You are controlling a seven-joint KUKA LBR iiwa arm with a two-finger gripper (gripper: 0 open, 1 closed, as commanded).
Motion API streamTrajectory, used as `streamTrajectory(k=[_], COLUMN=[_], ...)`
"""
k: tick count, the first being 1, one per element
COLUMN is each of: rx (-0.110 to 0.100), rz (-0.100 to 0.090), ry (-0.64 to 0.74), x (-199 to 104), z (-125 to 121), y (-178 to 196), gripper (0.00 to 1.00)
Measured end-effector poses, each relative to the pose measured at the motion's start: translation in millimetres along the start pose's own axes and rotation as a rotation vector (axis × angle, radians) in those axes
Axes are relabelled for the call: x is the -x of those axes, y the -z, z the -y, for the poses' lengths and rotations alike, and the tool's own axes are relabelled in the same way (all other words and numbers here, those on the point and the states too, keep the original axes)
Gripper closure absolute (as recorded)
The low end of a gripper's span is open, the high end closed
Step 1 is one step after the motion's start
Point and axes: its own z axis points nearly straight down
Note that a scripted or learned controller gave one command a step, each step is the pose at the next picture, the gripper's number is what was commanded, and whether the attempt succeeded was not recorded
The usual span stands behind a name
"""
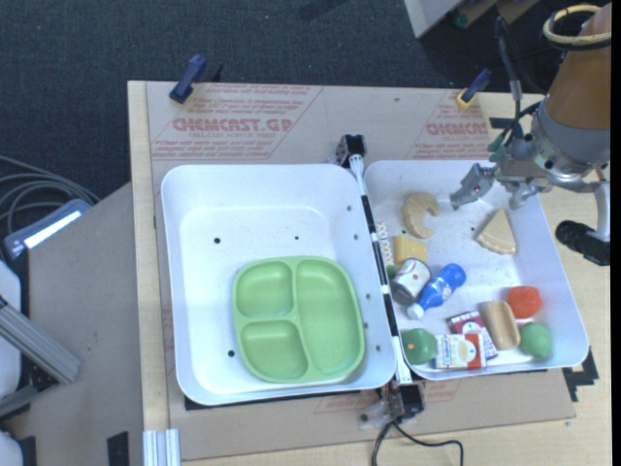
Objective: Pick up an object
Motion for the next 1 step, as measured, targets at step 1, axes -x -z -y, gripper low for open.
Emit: streamTrajectory(k=[1], rx=[-0.004], rz=[-0.002], ry=[0.001], x=[-38.5], z=[-22.4], y=[-89.6], gripper=[0.00])
